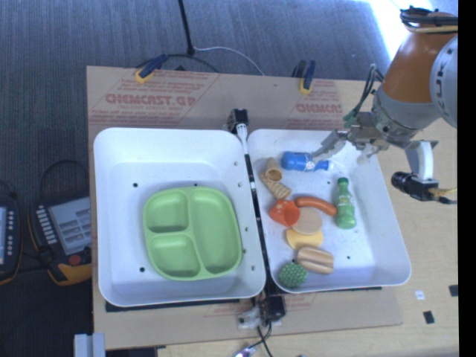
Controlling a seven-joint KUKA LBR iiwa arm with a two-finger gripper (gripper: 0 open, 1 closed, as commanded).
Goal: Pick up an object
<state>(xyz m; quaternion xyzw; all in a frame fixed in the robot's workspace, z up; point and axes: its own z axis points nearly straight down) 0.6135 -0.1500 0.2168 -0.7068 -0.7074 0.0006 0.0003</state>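
The right bin (387,229) holds several toy foods. A blue bottle (300,161) lies on its side near the bin's far wall. My gripper (326,150) reaches in from the right and hangs right at the bottle's right end; I cannot see whether it touches it. Nearer the front are a green bottle (343,203), an orange sausage (317,203), a red-orange piece (283,213), a ridged tan pastry (276,184), a yellow slice (305,237), a bread roll (316,259) and a green knobbly ball (293,275).
The left bin (119,162) holds a green divided plate (193,231). A raised divider (253,199) separates the two bins. A black fitting (415,185) sticks out from the arm over the right bin's right rim. Clamps (305,76) stand at the board's far edge.
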